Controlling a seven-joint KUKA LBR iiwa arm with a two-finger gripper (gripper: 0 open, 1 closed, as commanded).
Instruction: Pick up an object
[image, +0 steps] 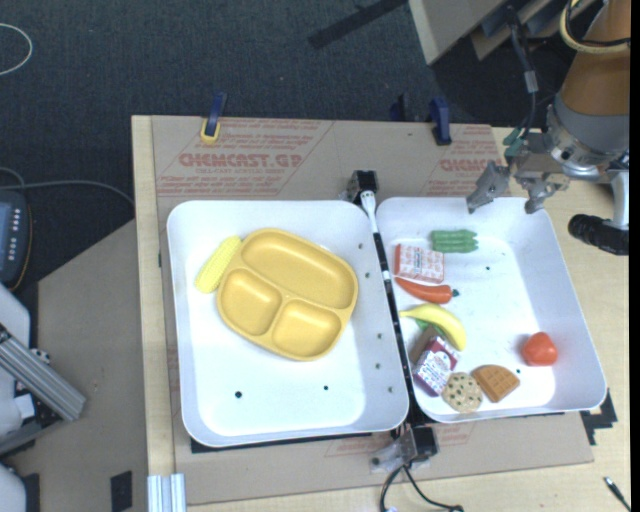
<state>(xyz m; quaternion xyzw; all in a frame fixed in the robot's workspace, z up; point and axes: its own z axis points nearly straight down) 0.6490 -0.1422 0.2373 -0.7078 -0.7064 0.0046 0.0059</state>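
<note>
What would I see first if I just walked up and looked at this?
The big yellow tray with three sections, lying in the left bin, with a toy corn cob touching its left edge. Next, the toy food along the right bin: green beans, a banana, a cookie, a red tomato. The gripper hangs open above that bin's far edge, holding nothing.

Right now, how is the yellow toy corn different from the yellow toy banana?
The yellow toy corn cob is straight and lies in the left white bin, leaning against the yellow divided plate. The yellow toy banana is curved and lies in the right white bin, between a red toy pepper and a dark red packet. Both are yellow pretend food.
</note>
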